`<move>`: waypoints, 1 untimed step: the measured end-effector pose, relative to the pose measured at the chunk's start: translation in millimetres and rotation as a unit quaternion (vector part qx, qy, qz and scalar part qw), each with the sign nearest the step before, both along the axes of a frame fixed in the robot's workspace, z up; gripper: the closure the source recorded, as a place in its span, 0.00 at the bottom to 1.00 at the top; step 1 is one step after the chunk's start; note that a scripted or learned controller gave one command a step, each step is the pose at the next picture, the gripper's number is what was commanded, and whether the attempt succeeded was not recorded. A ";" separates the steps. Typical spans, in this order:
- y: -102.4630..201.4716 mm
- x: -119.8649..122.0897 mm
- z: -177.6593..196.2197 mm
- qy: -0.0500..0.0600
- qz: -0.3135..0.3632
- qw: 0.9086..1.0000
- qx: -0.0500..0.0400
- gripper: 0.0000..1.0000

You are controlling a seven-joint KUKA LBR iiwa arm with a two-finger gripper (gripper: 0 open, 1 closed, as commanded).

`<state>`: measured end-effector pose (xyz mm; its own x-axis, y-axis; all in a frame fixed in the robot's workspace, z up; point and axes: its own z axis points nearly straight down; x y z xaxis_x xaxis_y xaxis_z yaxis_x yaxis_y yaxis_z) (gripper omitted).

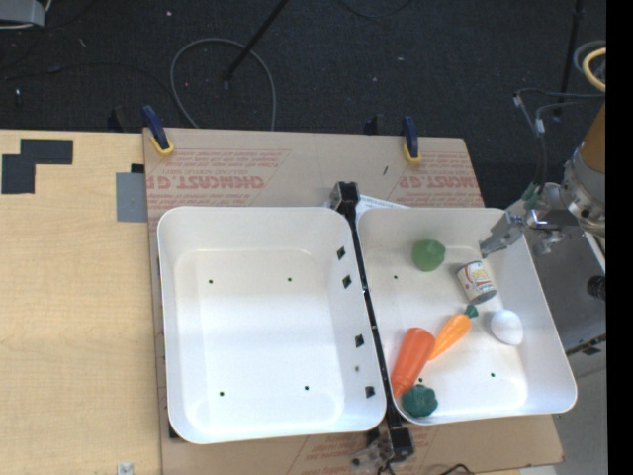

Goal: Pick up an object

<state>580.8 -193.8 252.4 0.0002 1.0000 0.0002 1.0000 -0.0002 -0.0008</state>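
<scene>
hand (pixel 506 228) above right bin (pixel 554 364), near small can (pixel 477 281)

You have two white bins on the bench: a left bin (pixel 188 265) and a right bin (pixel 539 364). The right one carries five things: two carrots, one large (pixel 410 356) and one small (pixel 451 332), one green ball (pixel 428 255), one small can (pixel 477 281) and one white egg (pixel 506 327).

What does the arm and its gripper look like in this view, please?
At the frame's right edge the arm shows an orange-brown band above a grey metal wrist. From it a slim grey metal gripper juts out over the right bin. Thin dark cables loop above the wrist. No markings are legible.
</scene>
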 end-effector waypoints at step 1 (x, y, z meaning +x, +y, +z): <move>-12.6 -29.4 -150.7 0.006 -0.001 1.000 0.001 0.00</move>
<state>551.4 -206.4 101.7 0.0013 1.0000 0.0029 0.9999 -0.0013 -0.0120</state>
